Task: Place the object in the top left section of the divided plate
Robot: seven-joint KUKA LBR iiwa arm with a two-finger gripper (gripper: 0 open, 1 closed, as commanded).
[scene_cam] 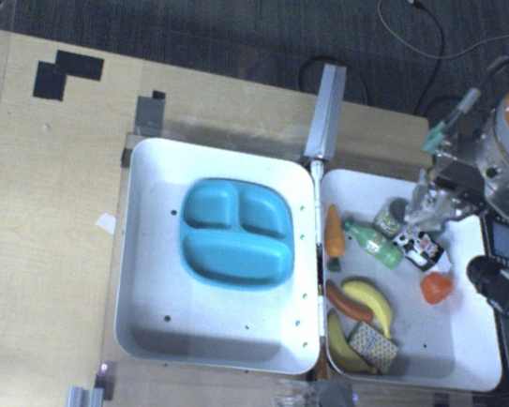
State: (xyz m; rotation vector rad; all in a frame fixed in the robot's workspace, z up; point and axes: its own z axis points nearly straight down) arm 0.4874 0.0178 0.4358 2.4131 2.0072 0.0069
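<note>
On my feed the blue divided plate (236, 233) sits in the left bin (147, 258), all its sections bare. In the right bin (473, 359) I see a carrot (334, 231), a green bottle (372, 243), bananas (368, 300) and a red tomato (435, 288). My gripper (420, 216) hangs over the bin's upper part, just right of the bottle and near a small can (390, 216); I cannot tell whether it grips anything.
</note>
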